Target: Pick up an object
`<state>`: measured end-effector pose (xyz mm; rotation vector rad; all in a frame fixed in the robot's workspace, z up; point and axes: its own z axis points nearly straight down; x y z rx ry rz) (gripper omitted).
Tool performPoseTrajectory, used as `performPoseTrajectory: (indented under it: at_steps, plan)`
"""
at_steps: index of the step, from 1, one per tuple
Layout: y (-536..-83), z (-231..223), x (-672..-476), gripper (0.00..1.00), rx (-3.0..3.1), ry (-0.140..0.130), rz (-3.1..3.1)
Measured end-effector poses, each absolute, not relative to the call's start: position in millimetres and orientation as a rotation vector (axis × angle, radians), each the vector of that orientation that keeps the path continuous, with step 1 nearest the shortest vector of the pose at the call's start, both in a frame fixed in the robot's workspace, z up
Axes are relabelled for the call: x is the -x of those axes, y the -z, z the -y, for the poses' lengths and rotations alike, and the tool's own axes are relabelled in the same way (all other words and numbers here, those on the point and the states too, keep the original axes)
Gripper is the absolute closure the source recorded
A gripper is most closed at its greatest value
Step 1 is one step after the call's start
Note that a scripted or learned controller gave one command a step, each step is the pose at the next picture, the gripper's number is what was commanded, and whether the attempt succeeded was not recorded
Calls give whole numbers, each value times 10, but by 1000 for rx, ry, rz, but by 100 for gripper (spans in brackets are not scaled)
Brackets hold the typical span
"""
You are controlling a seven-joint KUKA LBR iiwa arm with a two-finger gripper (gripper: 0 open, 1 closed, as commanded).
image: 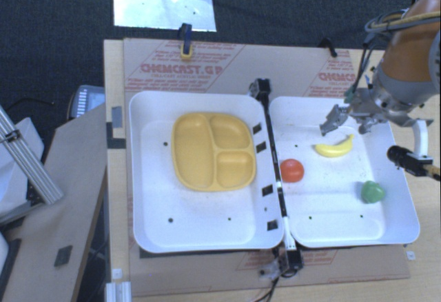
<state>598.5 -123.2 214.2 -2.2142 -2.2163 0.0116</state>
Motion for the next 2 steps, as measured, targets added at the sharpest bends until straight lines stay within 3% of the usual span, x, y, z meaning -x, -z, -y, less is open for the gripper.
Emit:
performPoseTrajectory:
  at_steps: [1,2]
  plan:
    - [-2215,1229,-6011,0,2218,0,2226]
    - [-1798,1190,-6029,0,2219,0,2224]
